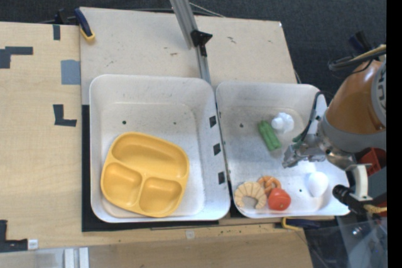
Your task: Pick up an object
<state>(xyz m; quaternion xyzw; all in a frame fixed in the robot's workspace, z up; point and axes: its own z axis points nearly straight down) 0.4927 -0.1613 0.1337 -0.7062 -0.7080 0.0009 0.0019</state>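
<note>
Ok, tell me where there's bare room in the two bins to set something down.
Left bin: bare floor behind and right of the yellow divided plate. Right bin: bare along its back and left side, beside the green object. Crowded at its front, around the croissant, tomato and gripper.

Two white bins sit side by side on the bench (157, 41). Left bin (151, 97): a yellow divided plate (146, 174) toward its near-left corner. Right bin (251, 103): green block (269, 135) near the middle, touching a white object (282, 122) at its far end. A croissant-like pastry (253, 193), a small orange piece (269, 182) and a red tomato (279, 199) are clustered at the near edge. A white egg-like object (316, 184) lies by the right wall. The claw (295, 155) hangs low over the right bin, between the green block and the egg-like object.
</note>
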